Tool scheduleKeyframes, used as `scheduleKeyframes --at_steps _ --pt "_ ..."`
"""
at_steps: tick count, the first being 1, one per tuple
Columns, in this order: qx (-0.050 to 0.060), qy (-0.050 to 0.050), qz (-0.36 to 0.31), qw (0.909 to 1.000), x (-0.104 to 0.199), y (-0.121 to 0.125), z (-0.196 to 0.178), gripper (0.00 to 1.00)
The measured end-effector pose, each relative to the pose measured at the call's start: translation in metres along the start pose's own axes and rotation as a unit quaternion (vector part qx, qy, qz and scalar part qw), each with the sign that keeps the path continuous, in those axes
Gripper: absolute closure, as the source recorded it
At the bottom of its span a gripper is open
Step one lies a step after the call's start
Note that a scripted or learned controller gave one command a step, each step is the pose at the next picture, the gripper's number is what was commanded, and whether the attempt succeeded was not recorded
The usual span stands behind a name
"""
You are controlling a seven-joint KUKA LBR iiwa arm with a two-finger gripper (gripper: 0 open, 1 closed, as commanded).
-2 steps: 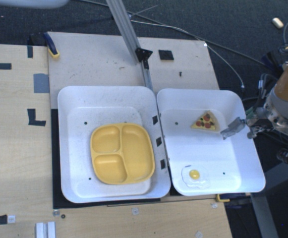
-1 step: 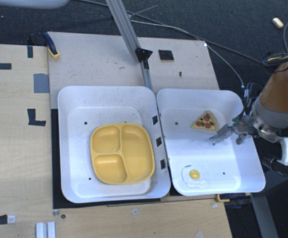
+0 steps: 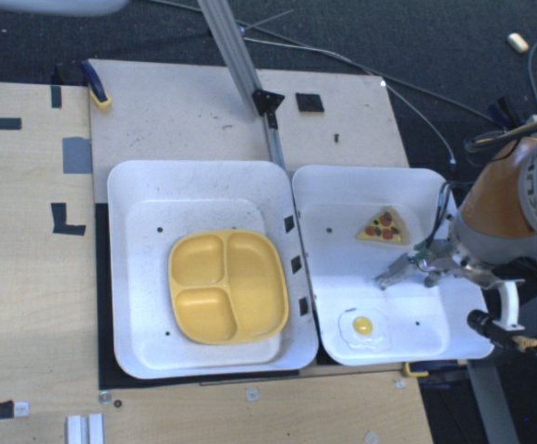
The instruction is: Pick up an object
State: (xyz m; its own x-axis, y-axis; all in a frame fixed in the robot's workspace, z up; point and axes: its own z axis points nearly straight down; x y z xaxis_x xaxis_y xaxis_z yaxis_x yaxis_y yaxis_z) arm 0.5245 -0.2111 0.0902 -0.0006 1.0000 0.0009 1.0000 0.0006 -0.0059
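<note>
- The gripper (image 3: 385, 279) hung over the middle of the right bin (image 3: 328, 191); I could not tell its state.
- A pizza slice (image 3: 383, 227) lay near that bin's far edge.
- A fried egg (image 3: 360, 326) lay near its front edge.
- A yellow divided plate (image 3: 228, 285) sat in the left bin (image 3: 139, 192).

Two white bins (image 3: 203, 178) sit on a pale tan bench (image 3: 28, 248) marked with grey and black patches. The left bin holds a plain yellow tray (image 3: 227, 285). In the right bin, the pizza slice (image 3: 384, 227) is orange-yellow with red dots and a green speck; the fried egg (image 3: 361, 327) is white with a yellow yolk. The arm (image 3: 499, 206) is grey with an orange band, its gripper (image 3: 407, 271) metallic grey
</note>
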Motion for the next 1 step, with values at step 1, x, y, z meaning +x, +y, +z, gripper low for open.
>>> scheduleKeyframes --at_steps 1 --pt "-0.004 -0.002 0.000 1.0000 -0.0008 0.0015 0.0022 0.00"
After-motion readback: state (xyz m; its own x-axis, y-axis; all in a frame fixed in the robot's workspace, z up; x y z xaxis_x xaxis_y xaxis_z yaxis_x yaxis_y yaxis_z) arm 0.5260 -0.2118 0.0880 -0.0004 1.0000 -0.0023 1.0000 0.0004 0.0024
